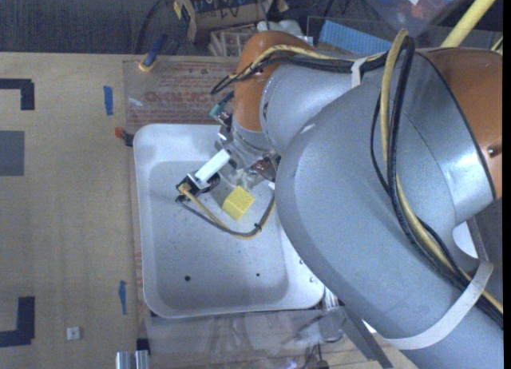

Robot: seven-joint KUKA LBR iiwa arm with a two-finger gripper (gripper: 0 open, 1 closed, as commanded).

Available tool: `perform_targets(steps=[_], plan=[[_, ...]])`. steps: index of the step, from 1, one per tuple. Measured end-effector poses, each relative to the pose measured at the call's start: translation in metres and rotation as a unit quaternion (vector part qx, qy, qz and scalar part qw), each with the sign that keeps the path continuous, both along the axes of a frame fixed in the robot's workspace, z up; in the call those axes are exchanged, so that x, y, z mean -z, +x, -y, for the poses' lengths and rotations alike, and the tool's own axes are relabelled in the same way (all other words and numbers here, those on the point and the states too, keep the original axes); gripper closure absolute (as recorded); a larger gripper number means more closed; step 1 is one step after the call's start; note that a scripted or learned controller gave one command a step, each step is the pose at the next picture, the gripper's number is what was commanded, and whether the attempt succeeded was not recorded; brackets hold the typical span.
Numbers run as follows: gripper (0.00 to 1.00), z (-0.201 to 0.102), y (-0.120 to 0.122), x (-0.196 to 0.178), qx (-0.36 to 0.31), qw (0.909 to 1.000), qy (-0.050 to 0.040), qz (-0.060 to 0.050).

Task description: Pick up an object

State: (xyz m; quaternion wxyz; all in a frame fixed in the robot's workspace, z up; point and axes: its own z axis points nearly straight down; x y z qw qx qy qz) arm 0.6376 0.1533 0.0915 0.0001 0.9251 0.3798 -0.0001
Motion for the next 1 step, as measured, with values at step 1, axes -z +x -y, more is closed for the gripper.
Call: perform_targets(steps=[1], plan=[[1.0, 0.0477, -0.0229, 0.0019, 0.142, 0.9899, 0.0014, 0.002]])
